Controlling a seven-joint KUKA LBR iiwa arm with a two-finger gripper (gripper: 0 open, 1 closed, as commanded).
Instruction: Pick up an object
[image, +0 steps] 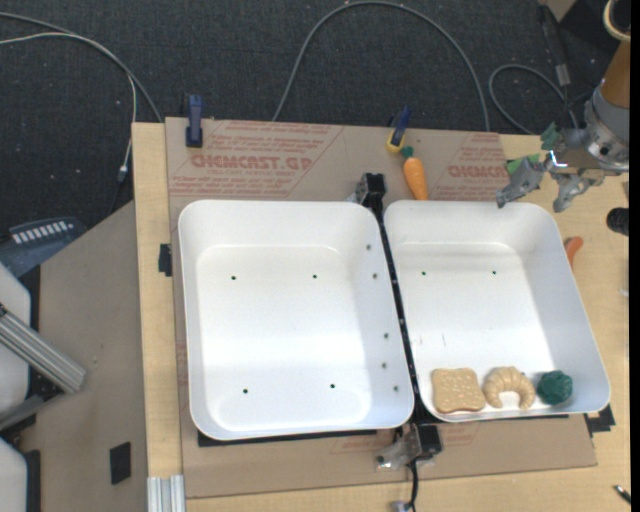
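Observation:
Three objects lie along the front edge of the right bin (480, 300): a square tan cracker (457, 390), a pale croissant (508, 387) and a dark green lump (555, 386). My gripper (535, 196) hangs above the bench just behind the right bin's far right corner, well away from those objects. Its fingers (514, 186) are spread open with nothing between them.
The left bin (280, 320) sits beside the right one, joined by a black clip (372, 186) at the back. An orange carrot (415, 177) lies on the cardboard behind the bins. A small orange piece (572, 247) rests outside the right bin's right wall. Blue clamps (193, 118) hold the board's far edge.

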